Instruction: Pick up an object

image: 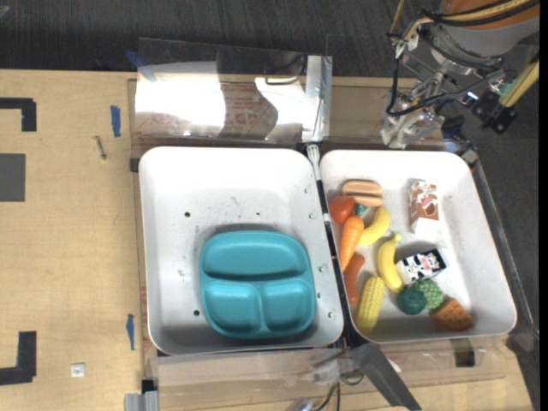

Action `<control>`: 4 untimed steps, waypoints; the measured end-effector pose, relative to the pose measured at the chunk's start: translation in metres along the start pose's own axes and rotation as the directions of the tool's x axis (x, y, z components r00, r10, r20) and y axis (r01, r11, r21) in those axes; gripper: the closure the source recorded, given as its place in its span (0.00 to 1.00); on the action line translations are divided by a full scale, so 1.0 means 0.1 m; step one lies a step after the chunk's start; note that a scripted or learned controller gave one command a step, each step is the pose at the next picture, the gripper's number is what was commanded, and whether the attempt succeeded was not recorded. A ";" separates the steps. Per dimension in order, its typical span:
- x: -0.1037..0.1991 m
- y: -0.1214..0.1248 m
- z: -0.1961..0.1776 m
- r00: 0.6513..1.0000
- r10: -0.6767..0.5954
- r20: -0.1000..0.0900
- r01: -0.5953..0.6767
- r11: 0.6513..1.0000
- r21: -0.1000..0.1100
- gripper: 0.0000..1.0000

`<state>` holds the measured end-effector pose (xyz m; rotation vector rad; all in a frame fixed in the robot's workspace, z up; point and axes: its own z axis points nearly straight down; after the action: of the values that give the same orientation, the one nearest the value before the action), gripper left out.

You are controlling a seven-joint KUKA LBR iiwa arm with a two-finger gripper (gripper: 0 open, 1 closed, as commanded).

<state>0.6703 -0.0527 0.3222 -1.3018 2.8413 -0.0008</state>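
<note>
The right bin (488, 255) holds toy food. A hot dog (361, 190) lies at the back, with an orange carrot (349, 234) and a yellow banana (377, 226) along the left wall. A second banana (390, 262), a corn cob (370, 302) and a black-and-white carton (421, 266) lie further forward. A brown-and-white packet (423, 202) rests near the back right. My gripper (409, 130) hangs above the bench just behind the right bin's back rim, away from all the objects, with nothing seen in it.
The left bin (171, 195) holds a teal divided tray (255, 282) towards its front. A dark green ball (412, 301) and an orange-brown piece (452, 315) lie at the right bin's front. A shiny metal panel (231, 101) stands behind the left bin.
</note>
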 end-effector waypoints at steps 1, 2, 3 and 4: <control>0.08 -0.04 -0.10 1.000 -0.025 -0.006 0.025 1.000 -0.001 1.00; 0.13 -0.09 -0.19 1.000 -0.007 -0.005 0.007 1.000 -0.001 1.00; 0.22 -0.17 -0.12 1.000 0.000 -0.008 0.000 1.000 -0.006 1.00; 0.36 -0.30 -0.37 1.000 -0.020 -0.006 0.020 1.000 0.001 1.00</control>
<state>0.6686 -0.0995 0.3585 -1.3326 2.8322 -0.0060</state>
